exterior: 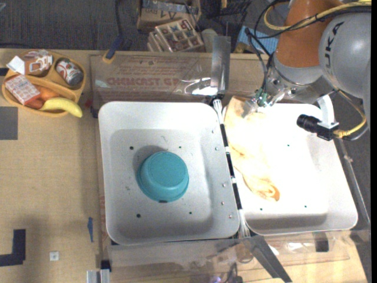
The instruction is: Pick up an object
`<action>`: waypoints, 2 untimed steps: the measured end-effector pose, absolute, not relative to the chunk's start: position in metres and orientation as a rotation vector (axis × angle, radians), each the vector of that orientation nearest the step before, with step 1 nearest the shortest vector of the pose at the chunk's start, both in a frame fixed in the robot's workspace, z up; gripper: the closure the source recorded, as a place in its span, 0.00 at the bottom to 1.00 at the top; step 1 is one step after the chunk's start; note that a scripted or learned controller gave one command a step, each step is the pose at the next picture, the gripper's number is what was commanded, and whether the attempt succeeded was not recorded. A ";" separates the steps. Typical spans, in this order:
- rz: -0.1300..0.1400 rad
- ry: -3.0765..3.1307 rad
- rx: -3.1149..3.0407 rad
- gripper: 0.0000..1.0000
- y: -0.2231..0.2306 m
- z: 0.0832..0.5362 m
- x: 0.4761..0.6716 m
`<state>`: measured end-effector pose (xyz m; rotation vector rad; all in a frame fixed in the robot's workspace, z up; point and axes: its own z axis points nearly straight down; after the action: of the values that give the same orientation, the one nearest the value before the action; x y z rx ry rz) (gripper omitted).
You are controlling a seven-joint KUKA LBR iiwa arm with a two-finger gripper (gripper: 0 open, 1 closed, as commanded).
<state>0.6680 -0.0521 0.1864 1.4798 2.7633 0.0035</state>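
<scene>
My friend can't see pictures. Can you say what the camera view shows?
A grey robot arm reaches from the right over the right white bin, its gripper at a pale yellowish cloth lying there. The left white bin holds a teal bowl, upside down.

Two shallow white bins, side by side, seen from above.
An upturned teal plastic bowl (164,175) sits in the left white bin (118,128); a pale yellowish cloth (250,158) lies along the right white bin's (312,211) left side, its top corner at the gripper (261,101).
</scene>
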 end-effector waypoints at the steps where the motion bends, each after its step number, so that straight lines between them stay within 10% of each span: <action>1: 0.004 2.763 1.480 0.00 -0.052 0.187 0.668; 2: 0.002 2.880 1.249 0.00 -0.054 0.185 0.558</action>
<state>0.5584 -0.0539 0.1854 1.2494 2.8795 0.0018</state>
